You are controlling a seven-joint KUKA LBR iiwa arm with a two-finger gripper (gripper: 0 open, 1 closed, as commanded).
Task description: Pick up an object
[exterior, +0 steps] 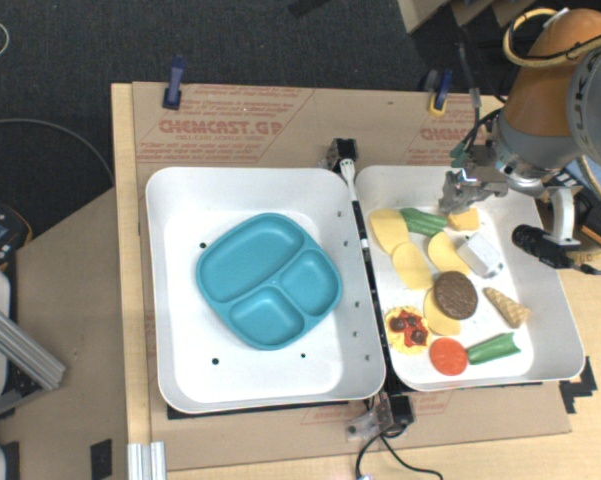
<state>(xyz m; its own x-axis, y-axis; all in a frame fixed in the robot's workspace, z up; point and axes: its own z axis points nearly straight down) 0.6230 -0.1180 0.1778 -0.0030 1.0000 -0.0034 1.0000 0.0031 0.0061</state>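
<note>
Above the far end of the right bin (570, 353), the pincer (461, 194) hangs over a small yellow block (465, 219), its opening too blurred to tell, with a green pod (421, 220) just left and a blue tray (268, 279) well left.

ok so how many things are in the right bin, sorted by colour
yellow: 5
green: 2
brown: 1
red: 1
white: 1
tan: 1
red and yellow mix: 1
total: 12
</note>
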